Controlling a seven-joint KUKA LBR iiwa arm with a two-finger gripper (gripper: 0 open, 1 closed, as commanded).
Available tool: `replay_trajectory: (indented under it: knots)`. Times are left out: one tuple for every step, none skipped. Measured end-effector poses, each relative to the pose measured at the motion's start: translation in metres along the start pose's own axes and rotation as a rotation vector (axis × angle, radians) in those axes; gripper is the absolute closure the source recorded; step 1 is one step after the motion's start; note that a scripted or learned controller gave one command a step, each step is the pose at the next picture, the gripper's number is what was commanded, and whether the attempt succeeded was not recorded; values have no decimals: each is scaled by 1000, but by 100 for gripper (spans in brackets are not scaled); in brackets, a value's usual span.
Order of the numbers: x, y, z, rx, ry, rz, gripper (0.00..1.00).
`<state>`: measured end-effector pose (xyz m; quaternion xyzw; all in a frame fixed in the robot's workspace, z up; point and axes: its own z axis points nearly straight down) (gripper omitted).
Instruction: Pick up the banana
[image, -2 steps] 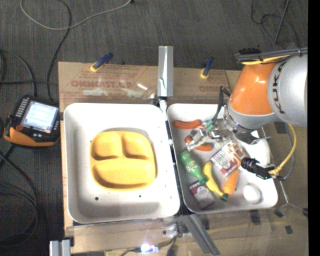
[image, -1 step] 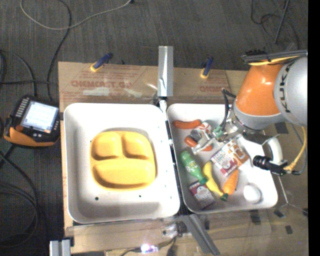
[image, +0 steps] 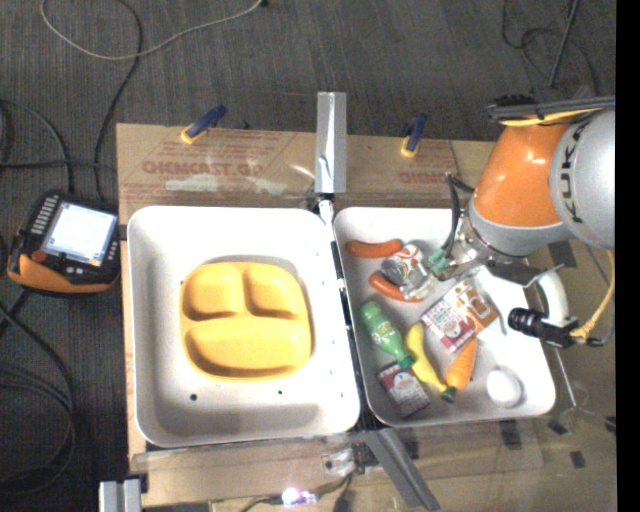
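Gripper (image: 447, 258) hovers near, up-right of the banana (image: 424, 359).

"KUKA" was read in part on the arm (image: 585, 185); faint reddish lettering printed on the board (image: 215, 170) behind the left bin (image: 145, 330) was illegible.

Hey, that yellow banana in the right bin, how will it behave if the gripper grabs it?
The curved yellow banana looks smooth and glossy, so it may slip between fingers. It looks like a toy, probably stiff and light. It lies wedged between the green bottle and the orange carrot, so lifting it could nudge both.
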<state>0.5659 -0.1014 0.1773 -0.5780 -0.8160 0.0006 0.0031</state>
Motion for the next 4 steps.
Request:
replay_trajectory:
  knots:
    - [0,0,0,0,0,0,0]
    - [7,-74,84,-8,-5,114,0]
    - [6,-74,76,-7,-5,114,100]
    - [59,-28,-4,0,-3,103,100]
